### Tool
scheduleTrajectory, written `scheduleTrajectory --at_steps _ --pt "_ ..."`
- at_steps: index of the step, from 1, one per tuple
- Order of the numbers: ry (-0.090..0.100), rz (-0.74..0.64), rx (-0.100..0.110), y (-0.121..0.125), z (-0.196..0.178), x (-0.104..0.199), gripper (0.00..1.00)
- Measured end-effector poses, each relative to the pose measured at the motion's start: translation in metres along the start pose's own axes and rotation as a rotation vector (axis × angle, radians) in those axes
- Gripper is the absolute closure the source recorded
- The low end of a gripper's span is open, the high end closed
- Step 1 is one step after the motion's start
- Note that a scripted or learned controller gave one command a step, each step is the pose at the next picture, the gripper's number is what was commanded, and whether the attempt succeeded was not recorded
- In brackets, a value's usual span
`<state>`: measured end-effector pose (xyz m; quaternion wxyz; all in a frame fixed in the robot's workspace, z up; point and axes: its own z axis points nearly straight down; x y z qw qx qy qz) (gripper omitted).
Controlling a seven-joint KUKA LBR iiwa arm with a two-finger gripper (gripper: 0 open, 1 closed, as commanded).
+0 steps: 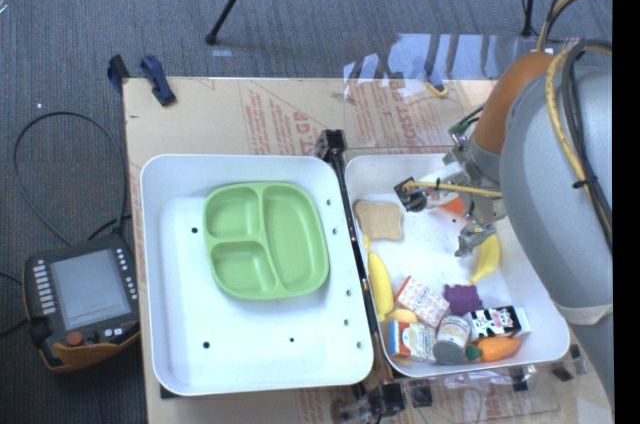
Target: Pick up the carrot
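Observation:
The carrot (499, 348), orange with a green top, lies at the front right corner of the right bin (372, 174), beside a small can (452, 337) and below a black-and-white carton (497, 320). My gripper (471, 235) hangs over the right middle of that bin, just above a yellow banana (488, 258). It is well behind the carrot and apart from it. A small orange piece (452, 205) shows under the wrist; I cannot tell what it is.
The right bin also holds a toast slice (380, 219), a second banana (380, 284), a red-and-white box (422, 300), a purple item (461, 298) and a juice box (410, 340). A green divided plate (267, 239) sits in the left bin (160, 312).

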<state>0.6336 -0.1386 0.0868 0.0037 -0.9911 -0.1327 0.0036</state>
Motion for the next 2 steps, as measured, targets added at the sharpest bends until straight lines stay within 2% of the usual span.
scheduleTrajectory --at_steps 1,2 --pt "0.000 -0.002 0.000 -0.001 0.000 0.000 0.00" --pt "-0.004 0.071 0.001 0.024 0.001 -0.094 0.00"
